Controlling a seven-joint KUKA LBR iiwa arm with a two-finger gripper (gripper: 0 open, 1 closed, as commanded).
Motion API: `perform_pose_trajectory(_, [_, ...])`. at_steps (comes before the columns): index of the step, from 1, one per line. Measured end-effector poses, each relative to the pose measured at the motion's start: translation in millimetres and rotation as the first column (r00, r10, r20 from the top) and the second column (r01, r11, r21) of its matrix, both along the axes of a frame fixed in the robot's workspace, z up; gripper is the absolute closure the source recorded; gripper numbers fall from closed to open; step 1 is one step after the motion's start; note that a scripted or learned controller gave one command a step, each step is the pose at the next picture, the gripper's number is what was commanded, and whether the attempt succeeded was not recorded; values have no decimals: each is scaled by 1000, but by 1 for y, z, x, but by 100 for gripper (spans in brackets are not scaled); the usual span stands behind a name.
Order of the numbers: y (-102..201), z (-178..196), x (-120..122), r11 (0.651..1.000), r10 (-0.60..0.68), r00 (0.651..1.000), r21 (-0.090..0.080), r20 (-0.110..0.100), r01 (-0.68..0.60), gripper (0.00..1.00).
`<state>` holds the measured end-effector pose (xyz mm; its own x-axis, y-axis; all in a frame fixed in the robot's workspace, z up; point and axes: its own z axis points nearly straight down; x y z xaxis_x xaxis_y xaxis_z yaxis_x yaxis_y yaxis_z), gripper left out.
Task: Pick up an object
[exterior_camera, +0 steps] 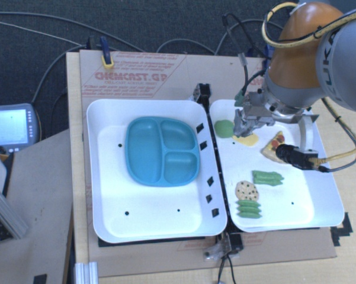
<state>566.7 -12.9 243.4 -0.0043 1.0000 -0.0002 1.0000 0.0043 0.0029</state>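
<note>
Yellow toy food piece [247, 139] lies in the right bin [320, 218] directly beneath the gripper [245, 126], a green piece [224, 128] just beside it, nothing visibly lifted yet, claw state unclear.

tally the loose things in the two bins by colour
Green: 3 – round piece, long piece, pea pod
Yellow: 1 – flat piece under the tool
Blue: 1 – divided plate
Tan speckled: 1 – cookie
Orange-red: 1 – pizza slice
Total: 7
</note>
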Motion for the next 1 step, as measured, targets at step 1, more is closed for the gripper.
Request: perform_pose_trajectory(1, [45, -14, 22, 1000, 0, 1000, 0, 0, 0, 100])
